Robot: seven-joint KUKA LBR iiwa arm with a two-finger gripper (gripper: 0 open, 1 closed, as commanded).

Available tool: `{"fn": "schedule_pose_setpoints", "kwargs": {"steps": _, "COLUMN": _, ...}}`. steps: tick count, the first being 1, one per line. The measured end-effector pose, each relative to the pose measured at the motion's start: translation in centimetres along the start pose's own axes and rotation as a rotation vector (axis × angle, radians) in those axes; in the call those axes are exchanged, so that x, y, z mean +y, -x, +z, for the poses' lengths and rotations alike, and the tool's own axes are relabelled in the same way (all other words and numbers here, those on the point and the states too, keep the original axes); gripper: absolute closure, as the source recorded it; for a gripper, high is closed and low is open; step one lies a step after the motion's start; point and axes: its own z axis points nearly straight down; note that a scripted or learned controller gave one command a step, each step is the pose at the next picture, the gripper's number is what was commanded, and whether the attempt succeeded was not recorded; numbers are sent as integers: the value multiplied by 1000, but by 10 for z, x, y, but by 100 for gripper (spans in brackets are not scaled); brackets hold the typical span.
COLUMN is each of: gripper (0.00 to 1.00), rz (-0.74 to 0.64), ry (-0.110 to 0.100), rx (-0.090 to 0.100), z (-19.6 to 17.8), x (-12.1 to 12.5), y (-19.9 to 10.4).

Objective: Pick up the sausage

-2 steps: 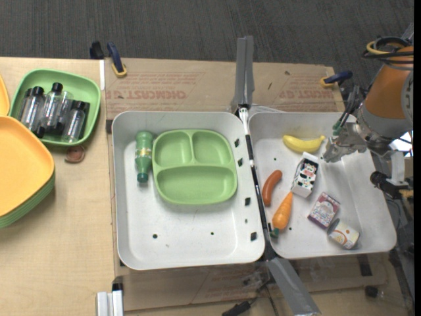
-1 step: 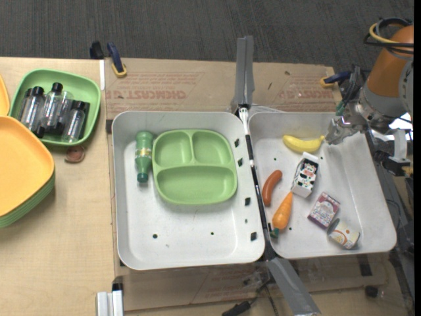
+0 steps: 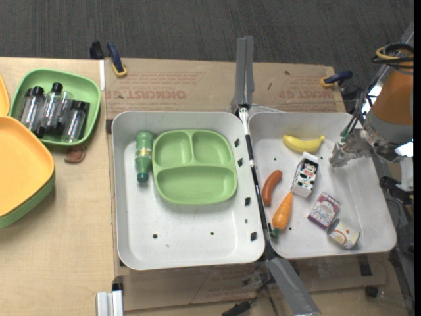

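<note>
Sausage, red-orange plastic link (image 3: 271,185), lies at right bin's (image 3: 375,206) left side beside orange toy carrot (image 3: 283,210). Gripper (image 3: 342,151) hovers well right; jaw state indiscernible.

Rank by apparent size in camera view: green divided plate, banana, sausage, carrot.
1. green divided plate, clearly largest
2. banana, carrot and sausage look about alike in size; too close to rank.
</note>
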Motion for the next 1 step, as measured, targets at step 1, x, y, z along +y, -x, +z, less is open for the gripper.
{"fn": "schedule_pose_setpoints", "kwargs": {"steps": 1, "gripper": 100, "rz": -18, "ry": 2, "rx": -1, "z": -39, "x": 46, "y": 1}}
